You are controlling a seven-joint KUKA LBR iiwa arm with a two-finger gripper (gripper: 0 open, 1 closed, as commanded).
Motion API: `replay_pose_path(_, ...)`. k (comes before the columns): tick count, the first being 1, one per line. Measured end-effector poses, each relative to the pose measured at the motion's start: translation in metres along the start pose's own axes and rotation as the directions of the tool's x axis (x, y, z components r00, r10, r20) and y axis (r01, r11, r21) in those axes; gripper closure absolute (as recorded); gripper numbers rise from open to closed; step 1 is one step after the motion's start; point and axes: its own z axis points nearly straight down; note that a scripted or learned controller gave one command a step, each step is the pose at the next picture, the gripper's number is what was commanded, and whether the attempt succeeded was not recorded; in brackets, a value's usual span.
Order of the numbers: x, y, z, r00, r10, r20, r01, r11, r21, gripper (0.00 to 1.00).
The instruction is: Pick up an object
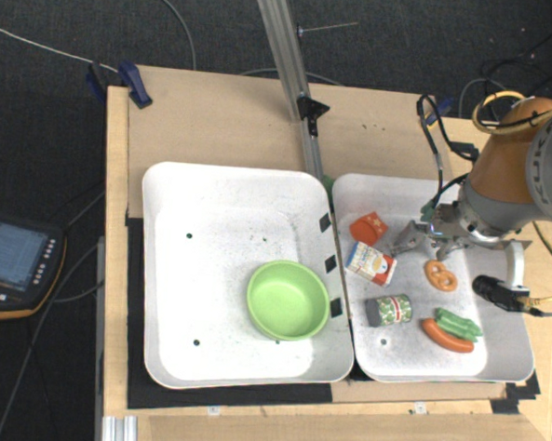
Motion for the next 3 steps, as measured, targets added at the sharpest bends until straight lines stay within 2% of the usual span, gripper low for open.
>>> replay_pose_path(1,0.000,0.002,-0.014,1.000,0.000,0.001,0.000,1.000,-0.006,1.00)
replay_pose_path(3,0.006,-0.003,-0.116,1.000,0.000,0.002,0.000,1.000,-0.009,1.00)
